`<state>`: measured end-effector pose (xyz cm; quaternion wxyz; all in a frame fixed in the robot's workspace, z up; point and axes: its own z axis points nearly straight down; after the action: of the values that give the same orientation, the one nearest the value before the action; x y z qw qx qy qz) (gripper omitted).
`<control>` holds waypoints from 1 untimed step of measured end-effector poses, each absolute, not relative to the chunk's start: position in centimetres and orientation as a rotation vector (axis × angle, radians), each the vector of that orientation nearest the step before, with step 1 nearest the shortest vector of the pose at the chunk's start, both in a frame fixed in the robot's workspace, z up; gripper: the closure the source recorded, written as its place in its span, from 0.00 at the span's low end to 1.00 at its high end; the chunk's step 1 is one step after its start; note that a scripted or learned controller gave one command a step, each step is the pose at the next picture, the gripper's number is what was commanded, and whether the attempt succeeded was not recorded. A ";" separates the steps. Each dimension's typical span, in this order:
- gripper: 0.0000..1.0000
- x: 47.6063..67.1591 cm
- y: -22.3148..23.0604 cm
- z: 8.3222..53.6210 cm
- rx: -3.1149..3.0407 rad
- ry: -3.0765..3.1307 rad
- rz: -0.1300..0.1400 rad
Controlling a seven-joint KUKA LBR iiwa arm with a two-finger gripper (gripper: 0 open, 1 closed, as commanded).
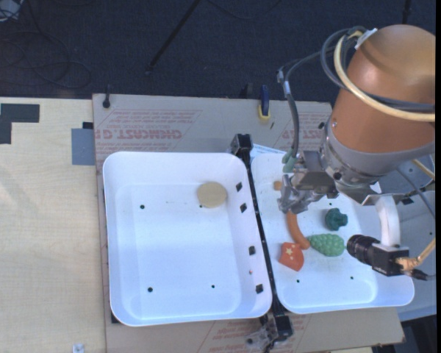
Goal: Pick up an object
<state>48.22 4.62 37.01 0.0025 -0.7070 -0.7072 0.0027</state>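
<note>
Two shallow white bins sit side by side on the bench, the left bin and the right bin, divided by a dark strip with clips. The arm reaches in from the right, its orange band bulking over the far right corner, and its gripper hangs low over the far left part of the right bin, close to the divider. Its dark metal fingers are bunched together in the view, and whether they are spread or closed cannot be told; nothing can be made out between them. Just near of the gripper lies an orange carrot-like piece, its far end at or under the fingertips, though contact cannot be confirmed. At its near end rests a red strawberry-like piece. To the right of these lie a light green knobbly object and, farther back, a small dark green object. The left bin holds a pale tan round disc near its far wall.
</note>
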 end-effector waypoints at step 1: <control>1.00 47.4 7.6 27.3 -2.212 -2.217 0.018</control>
<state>47.37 7.59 27.31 0.0049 -0.7062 -0.7080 0.0059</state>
